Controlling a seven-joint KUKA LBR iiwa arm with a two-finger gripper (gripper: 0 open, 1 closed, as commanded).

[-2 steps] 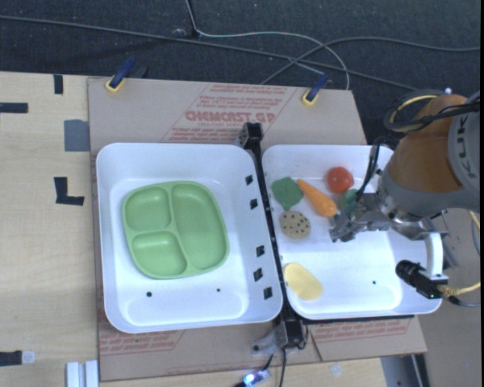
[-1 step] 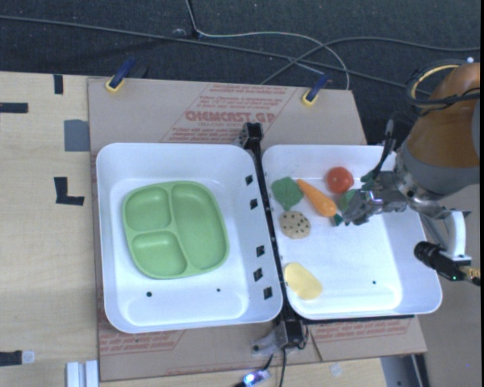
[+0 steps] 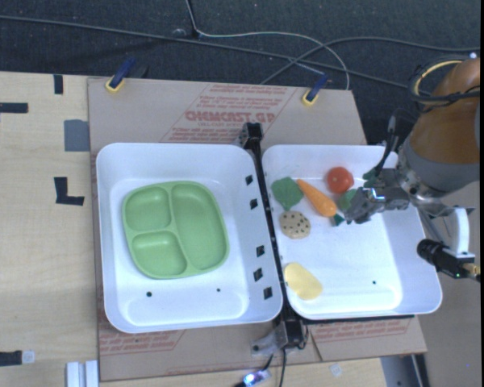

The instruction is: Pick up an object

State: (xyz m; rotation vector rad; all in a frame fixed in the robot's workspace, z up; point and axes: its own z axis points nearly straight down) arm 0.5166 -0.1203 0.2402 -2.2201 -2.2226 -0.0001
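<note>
In the right bin point(image 3: 387, 289) lie a red tomato point(image 3: 340, 178), an orange carrot point(image 3: 317, 197), a green leaf-shaped piece point(image 3: 286, 191), a speckled cookie point(image 3: 294, 225) and a yellow piece point(image 3: 303, 280). My gripper point(image 3: 356, 205) reaches in from the right and hangs just right of the carrot's lower end and below the tomato. A dark green item point(image 3: 348, 200) sits right at the gripper's tip; whether it is gripped I cannot make out.
The left bin point(image 3: 113, 168) holds a green divided plate point(image 3: 175, 229). The arm's grey body with its orange band point(image 3: 448, 135) looms over the right bin's right edge. Cables run across the dark floor behind the bench.
</note>
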